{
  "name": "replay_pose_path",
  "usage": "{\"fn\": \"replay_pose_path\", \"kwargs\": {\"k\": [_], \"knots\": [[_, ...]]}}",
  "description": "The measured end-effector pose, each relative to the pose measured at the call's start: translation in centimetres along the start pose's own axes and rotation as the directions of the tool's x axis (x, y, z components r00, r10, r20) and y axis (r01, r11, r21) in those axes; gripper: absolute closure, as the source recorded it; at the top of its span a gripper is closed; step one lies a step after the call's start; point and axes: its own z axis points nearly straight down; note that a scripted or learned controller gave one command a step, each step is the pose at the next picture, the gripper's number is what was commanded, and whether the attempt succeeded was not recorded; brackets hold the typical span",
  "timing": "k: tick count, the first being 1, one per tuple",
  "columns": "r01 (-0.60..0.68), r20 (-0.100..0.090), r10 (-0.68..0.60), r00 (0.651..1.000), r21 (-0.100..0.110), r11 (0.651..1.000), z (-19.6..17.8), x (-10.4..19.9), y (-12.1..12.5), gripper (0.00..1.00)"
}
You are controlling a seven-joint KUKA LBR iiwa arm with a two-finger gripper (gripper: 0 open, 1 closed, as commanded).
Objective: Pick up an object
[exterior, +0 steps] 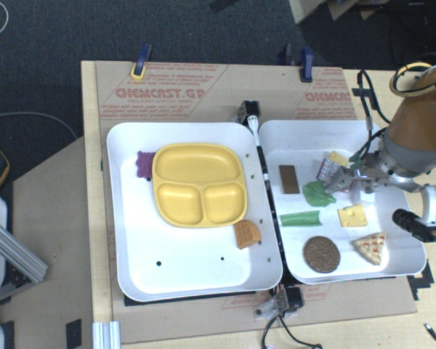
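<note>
My gripper [346,179] hangs low over the middle of the right bin [298,133], reaching in from the right. Just left of it lie a green leaf-shaped toy [317,194] and a small silver and purple piece [327,169]. A yellow cheese square [352,216] lies just below the gripper. Also in this bin are a brown bar [288,179], a green pod [300,219], a round brown cookie [322,254], a pizza slice [370,248] and a pale yellow piece [338,158]. Nothing is visibly held.
The left bin [131,217] holds a yellow divided plate [200,183], a purple piece [144,164] at its left edge and a brown waffle-like piece [247,233] near the bins' shared wall. The arm's orange band [416,118] rises at the right.
</note>
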Motion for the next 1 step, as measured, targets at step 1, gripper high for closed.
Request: {"fn": "replay_pose_path", "kwargs": {"k": [1], "knots": [[-0.004,0.011,0.004,1.000,-0.013,1.000,1.66,-0.52,0.40,0.00]]}}
